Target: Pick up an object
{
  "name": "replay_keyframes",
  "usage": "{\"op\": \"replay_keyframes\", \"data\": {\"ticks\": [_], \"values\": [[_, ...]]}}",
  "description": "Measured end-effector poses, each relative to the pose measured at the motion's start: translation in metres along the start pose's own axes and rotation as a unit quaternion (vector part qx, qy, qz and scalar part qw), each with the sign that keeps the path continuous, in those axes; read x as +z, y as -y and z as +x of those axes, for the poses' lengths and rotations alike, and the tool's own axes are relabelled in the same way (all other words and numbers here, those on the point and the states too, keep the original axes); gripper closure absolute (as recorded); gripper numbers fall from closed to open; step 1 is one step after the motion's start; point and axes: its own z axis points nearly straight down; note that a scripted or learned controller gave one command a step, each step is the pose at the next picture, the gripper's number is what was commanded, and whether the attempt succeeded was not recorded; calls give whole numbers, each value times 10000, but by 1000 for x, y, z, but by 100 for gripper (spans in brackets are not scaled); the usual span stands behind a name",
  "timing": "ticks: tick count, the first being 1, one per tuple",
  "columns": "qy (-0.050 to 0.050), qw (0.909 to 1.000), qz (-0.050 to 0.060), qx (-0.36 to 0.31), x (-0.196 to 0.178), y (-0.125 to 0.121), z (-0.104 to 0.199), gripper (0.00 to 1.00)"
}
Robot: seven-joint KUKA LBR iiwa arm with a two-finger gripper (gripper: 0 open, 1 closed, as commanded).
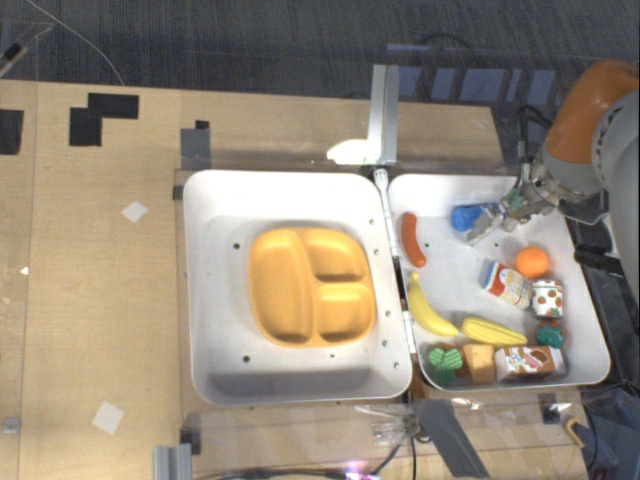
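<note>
Blue: your small rounded blue plastic object (465, 217) lies in the right white bin (590, 353), above the orange ball (532, 261).
Gripper (492, 222): beside it; finger state unreadable.
Risk: you may nudge it aside.

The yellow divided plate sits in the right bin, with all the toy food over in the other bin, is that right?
Not quite. The camera view shows the yellow divided plate in the left bin, not the right one. The toy food, such as the banana, hot dog and orange, lies in the right bin.
</note>
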Motion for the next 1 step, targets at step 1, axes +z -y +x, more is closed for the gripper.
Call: {"op": "replay_keyframes", "data": {"ticks": [1], "values": [[191, 9995, -155, -187, 2, 75, 20, 0]]}}
